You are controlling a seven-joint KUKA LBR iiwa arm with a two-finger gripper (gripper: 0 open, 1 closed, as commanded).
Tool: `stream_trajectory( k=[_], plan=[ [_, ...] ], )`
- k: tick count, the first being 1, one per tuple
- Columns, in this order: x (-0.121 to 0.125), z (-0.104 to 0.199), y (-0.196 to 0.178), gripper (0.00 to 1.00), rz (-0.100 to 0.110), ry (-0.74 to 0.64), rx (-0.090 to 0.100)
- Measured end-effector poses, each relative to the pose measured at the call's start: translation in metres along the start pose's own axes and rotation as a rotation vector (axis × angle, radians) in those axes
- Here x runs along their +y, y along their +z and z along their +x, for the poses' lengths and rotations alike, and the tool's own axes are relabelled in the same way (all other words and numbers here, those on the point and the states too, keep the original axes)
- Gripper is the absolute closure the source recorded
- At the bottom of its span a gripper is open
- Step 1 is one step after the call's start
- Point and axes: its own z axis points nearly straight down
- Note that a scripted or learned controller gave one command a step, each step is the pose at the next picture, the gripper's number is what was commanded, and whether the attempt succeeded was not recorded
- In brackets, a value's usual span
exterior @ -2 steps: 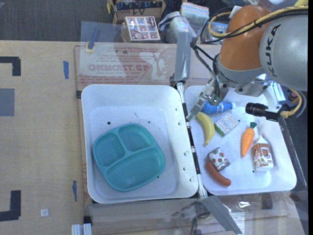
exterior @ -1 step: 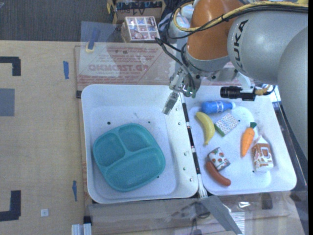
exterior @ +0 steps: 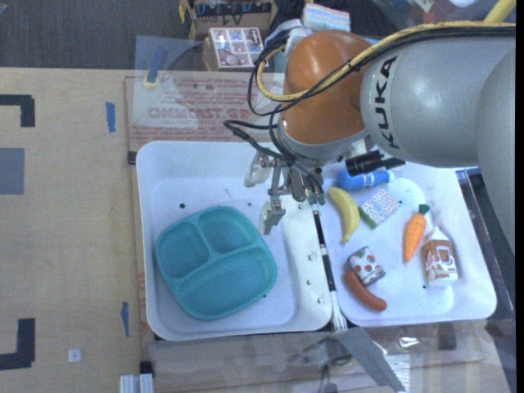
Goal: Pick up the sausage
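Gripper [exterior: 282, 199] empty, fingers slightly apart, hanging over the left bin [exterior: 164, 170] near the divider. Sausage [exterior: 364, 291] in right bin [exterior: 471, 293], touching the box [exterior: 366, 265]. Risk: clipping box or rolling sausage away.

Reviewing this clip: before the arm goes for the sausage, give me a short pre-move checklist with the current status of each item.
1. Sausage in view, in the right bin: ok.
2. Top of sausage uncovered: ok.
3. Room around sausage: not ok; the small box sits right against its upper end.
4. Gripper above sausage: not ok; it hangs over the left bin, near the tray.
5. Gripper free of any object: ok; nothing between its fingers.
6. Path across the divider to the sausage: cannot tell; the banana lies close by.
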Motion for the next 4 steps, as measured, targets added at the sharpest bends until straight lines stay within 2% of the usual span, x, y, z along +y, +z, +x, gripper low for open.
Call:
stream_trajectory(
  k=[1,2,3,4],
  plan=[
    [-0.014,0.044,-0.154,0.0,0.001,0.218,-0.004],
    [0.01,-0.006,0.011,0.0,0.0,0.202,-0.003],
    [0.018,0.059,-0.01,0.0,0.001,0.191,0.0],
    [-0.04,0.117,-0.109,0.0,0.001,0.294,-0.002]
  ],
)
